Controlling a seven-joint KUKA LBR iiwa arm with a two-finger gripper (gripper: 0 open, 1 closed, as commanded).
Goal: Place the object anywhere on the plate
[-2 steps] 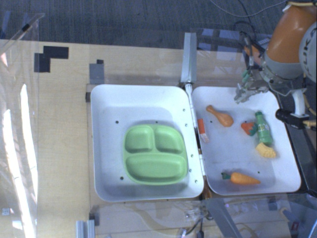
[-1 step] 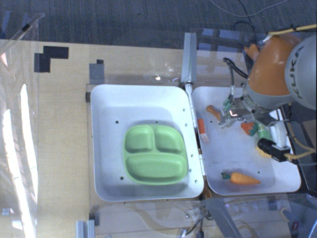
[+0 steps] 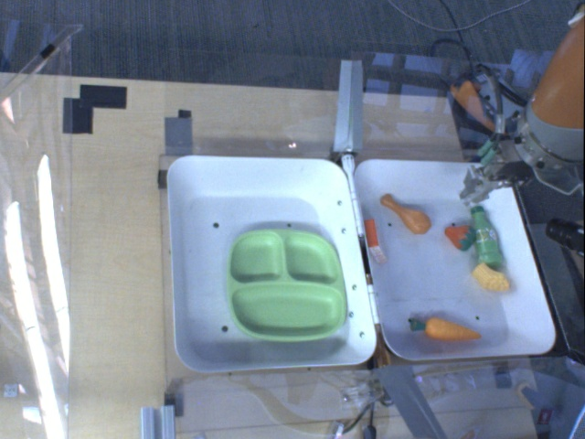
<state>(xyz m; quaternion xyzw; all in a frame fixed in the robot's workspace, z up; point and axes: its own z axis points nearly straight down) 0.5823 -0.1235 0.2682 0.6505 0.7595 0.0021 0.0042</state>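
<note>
The claw [image 3: 477,183] is hanging over the far right part of the right bin [image 3: 530,341], just beyond the green bottle [image 3: 483,238]; whether it is spread or pressed together cannot be told, and nothing is showing in its grip. The green bottle is lying lengthwise below the claw, with a small red piece [image 3: 456,236] touching its left side and a yellow corn cob [image 3: 492,278] at its near end. Left of the bottle a toy drumstick [image 3: 407,214] is resting, and nearer the front a carrot [image 3: 442,328] is lying. The green plate [image 3: 287,283], with three compartments, is sitting in the left bin [image 3: 196,273], well apart from the bottle.
</note>
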